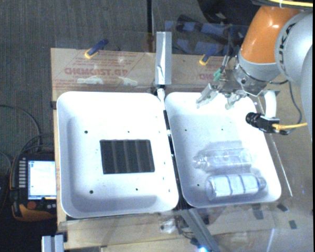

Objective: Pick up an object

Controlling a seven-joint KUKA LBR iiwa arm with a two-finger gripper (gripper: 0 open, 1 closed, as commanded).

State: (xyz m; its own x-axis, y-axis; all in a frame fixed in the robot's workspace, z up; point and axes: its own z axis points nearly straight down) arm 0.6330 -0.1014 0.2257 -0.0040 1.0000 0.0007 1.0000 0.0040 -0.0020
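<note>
My gripper (216, 100) hangs over the far edge of the right bin (186, 135), its two fingers spread apart with nothing between them. A clear plastic bottle (223, 158) lies on its side in the near half of that bin. Just in front of it lies a second clear bottle-like pack (235, 186) with a whitish label, close to the bin's front wall. Both lie well below the gripper in the view, apart from it. In the left bin (73, 140) a flat dark ribbed rectangular piece (127, 156) rests at the centre.
A metal divider post (163, 62) stands at the far end between the bins. Cardboard backing (105, 70) with blue and yellow clamps (96, 48) lies behind them. A black cable connector (260, 121) with a yellow wire hangs by the right bin's right edge. A handheld pendant (34, 185) sits left.
</note>
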